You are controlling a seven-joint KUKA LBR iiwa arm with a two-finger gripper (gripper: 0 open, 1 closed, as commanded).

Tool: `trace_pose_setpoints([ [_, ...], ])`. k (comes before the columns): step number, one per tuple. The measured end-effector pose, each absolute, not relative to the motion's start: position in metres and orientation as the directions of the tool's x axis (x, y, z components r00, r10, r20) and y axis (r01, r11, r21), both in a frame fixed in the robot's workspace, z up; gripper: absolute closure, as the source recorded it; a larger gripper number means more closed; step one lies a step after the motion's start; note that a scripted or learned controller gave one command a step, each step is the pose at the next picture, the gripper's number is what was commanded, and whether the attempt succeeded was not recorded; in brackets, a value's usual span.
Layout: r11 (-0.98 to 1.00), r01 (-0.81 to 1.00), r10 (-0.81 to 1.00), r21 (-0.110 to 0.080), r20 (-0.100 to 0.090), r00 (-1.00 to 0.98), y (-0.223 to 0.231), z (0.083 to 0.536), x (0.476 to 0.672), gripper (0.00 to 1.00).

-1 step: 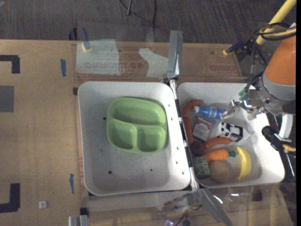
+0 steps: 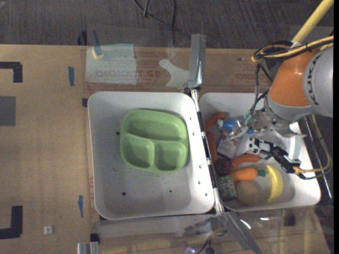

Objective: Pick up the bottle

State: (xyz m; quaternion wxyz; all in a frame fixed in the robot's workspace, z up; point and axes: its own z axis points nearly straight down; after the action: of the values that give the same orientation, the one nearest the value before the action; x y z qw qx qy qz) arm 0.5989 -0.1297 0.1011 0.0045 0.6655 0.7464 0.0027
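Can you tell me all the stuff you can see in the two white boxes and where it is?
White bins: two, side by side on the bench.
Divided plate: one, green, in the left bin.
Banana: one, yellow, right bin, near edge.
Carrot: one, orange, right bin, beside the banana.
Potato-like lump: one, brown, right bin, near corner.
Small packages: a few, mixed colours, right bin, against the divider; too jumbled to name.
Bottle: cannot pick it out of the jumble.
Arm: one, grey with orange band, over the right bin.
Claw: one, above the pile.

A robotics lab: taped bench [image 2: 42, 142], white bins [image 2: 100, 157], loose cables [image 2: 153, 4]
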Motion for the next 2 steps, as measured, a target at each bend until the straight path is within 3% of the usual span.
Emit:
trace_pose_setpoints([
  [1, 0.114, 0.993, 0.993, 0.01, -0.003, -0.114, -0.13, 0.101, 0.599, 0.0],
  [2, 0.113, 0.994, 0.994, 0.015, -0.002, -0.113, -0.129, 0.112, 0.6, 1.0],
])
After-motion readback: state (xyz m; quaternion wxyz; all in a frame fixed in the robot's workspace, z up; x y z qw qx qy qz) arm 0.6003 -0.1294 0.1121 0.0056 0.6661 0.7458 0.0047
